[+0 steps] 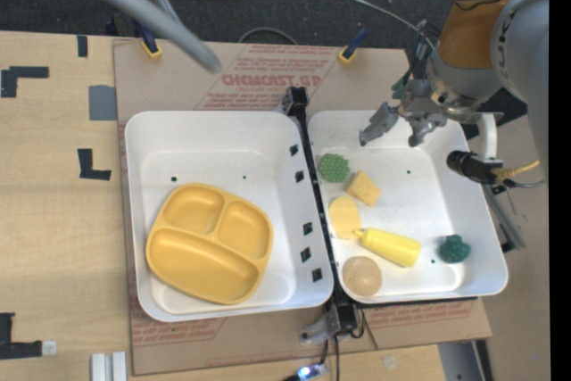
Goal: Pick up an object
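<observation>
1. The left bin [143, 147] holds one thing: a yellow divided plate [210, 241] with three compartments, lying flat toward the bin's near side.
2. A black divider strip [308, 192] runs where the two bins meet.
3. In the right bin [446, 192], closest to that strip, a small green bumpy ball [333, 166] sits toward the far side.
4. Just beside it lies a pale yellow wedge [363, 188], and below that a pale yellow rounded piece [344, 215].
5. A yellow bottle [391, 246] lies on its side, its narrow end touching the rounded piece.
6. A tan disc [362, 275] rests near the bin's front edge, just beside the bottle.
7. A dark green lump [453, 249] sits apart from the rest, near the right wall.
8. The gripper [397, 128] hangs over the far part of the right bin, its two fingers spread apart with nothing between them (none of the objects is touched; the green ball and wedge lie nearest, to its near left).
9. Above it the arm's orange band [477, 4] shows at the upper right.
</observation>
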